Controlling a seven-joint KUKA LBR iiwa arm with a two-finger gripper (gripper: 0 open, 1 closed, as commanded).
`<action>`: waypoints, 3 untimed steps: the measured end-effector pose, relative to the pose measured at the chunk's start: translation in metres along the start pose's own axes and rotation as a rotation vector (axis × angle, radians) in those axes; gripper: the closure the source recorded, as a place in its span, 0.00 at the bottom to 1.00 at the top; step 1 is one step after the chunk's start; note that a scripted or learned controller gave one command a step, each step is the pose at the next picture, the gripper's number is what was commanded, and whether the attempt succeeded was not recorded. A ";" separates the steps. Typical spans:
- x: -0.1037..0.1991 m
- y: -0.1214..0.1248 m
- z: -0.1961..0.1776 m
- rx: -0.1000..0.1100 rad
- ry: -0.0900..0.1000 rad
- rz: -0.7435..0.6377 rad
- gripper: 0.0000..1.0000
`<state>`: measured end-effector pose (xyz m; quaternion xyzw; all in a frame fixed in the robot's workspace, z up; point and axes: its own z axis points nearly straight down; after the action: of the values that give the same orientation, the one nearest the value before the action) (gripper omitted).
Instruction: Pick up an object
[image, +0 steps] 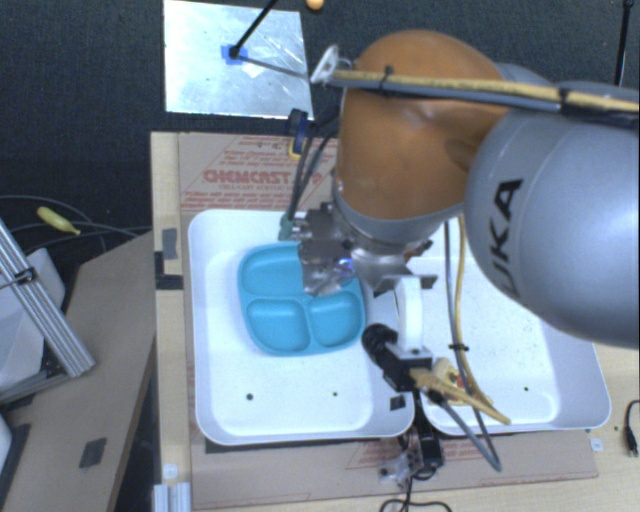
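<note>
In the left bin (215, 400) lies the blue tray (290, 305), flat, three compartments up, and the pincer (325, 272) sits right over its upper right edge, seemingly at the rim. The tray spreads down and left from there, its long axis running upper-left to lower-right, the big compartment toward the top. How the pincer is set cannot be told; the wrist hides it.
</note>
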<state>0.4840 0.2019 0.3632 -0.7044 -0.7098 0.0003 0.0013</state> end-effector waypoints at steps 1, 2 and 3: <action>-0.023 0.003 0.050 0.000 -0.003 0.009 1.00; -0.004 0.018 0.178 0.005 -0.004 0.006 1.00; -0.084 0.049 0.229 0.000 -0.004 0.014 1.00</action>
<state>0.5335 0.1182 0.1337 -0.7093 -0.7049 0.0019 0.0001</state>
